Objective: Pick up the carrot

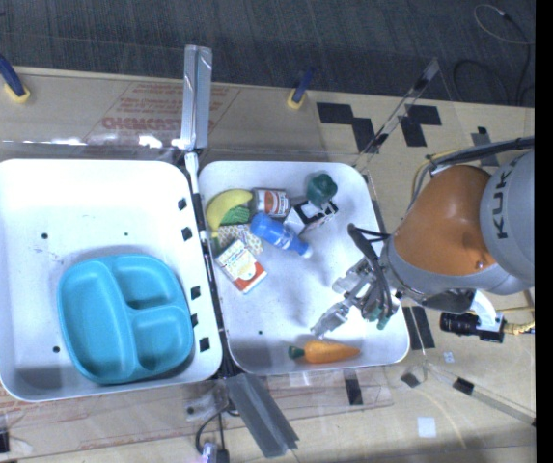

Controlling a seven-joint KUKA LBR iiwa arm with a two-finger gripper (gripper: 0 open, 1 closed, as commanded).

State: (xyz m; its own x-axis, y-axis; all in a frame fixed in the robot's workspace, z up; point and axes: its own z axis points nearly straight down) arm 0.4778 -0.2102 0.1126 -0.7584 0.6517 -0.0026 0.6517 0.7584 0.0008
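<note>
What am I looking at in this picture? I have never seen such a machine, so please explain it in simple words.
This is one photo from a camera fixed above a workbench, looking down at a slant. The grey and orange shape at the right is a robot arm. Its end carries a gripper with two metal fingers, which are apart and hold nothing.

On the bench stand two shallow white bins. The left bin holds a blue divided tray. The right bin holds the carrot, lying at the near edge just below the gripper, not touched. Farther back lie a banana, a small can, a blue bottle, a small packet and a dark green object.

The machine's job is to pick up the carrot.
</note>
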